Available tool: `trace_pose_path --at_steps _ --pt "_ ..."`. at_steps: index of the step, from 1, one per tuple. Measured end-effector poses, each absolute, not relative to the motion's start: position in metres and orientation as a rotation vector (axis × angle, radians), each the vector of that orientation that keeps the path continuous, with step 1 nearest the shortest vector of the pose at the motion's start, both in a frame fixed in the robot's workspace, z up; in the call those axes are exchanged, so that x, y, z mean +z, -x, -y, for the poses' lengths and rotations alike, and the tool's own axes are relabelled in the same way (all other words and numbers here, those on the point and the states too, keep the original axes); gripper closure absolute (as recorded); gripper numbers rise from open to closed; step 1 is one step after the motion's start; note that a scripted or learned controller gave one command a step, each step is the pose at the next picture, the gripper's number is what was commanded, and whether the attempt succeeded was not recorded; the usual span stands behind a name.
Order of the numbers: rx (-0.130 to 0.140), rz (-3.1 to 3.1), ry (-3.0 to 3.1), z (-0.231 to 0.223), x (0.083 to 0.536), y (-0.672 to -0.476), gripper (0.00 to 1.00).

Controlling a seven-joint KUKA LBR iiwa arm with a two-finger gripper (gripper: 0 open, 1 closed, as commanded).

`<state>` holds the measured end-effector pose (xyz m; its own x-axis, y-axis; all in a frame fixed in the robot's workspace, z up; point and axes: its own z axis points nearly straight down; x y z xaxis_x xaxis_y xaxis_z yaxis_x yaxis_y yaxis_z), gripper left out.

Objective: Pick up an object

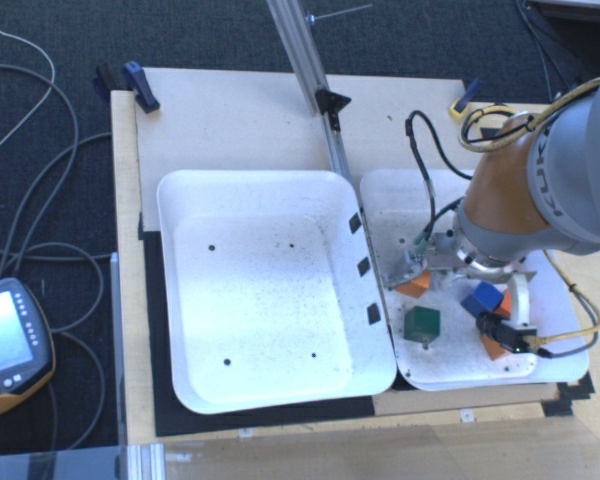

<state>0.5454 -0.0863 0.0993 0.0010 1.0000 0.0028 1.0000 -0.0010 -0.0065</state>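
Mostly, the open room is lying on the left: the left bin (260,268) is showing a wide white floor with small dark specks. Its rounded rim is running free on every side except the right one, where 3 black tabs (363,266) are sitting on the edge next to the right bin (385,203). The right bin is looking crowded. The grey and orange arm (525,193) is leaning over its far right part, and the gripper (417,268) is hanging close to the bin's left wall, right by an orange piece (412,287). I cannot tell if it is touching the piece, how far the gripper is open, or if it is having hold of anything. The objects for picking are all lying in the near half of the right bin, and I am counting 4. 1 green block (422,323), dark and cube-like, is sitting just beside the orange piece toward the near rim. 1 blue block (483,298) is lying to the right of both. The second orange piece (493,348), partly hidden, is lying near the near right corner, so the orange ones are making 2. Beyond the 2 bins, 2 blue clamps (140,83) are gripping the far edge of the bench (230,118), and 1 metal pole (295,38) is slanting over it.
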Motion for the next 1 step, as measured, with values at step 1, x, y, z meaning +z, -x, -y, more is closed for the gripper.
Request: trace_pose_path --at_steps 1 --pt "-0.01 2.231 2.227 0.1056 0.2006 -0.6011 0.0"
